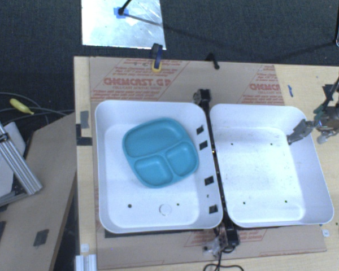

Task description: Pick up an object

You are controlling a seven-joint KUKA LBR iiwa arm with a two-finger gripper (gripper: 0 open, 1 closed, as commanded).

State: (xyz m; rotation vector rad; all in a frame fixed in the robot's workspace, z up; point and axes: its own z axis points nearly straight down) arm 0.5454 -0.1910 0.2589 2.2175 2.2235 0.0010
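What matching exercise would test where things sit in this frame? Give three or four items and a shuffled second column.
Column one:
1. blue divided plate
2. gripper
3. yellow clamp
4. right bin

Column two:
A. on the cardboard behind the bins
B. lying in the left bin
C. over the right bin's far right edge
D. next to the side where the arm reaches in

Pairs: 1-B, 2-C, 3-A, 4-D

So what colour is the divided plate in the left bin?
Light blue; the divided plate shows plainly in the camera view.
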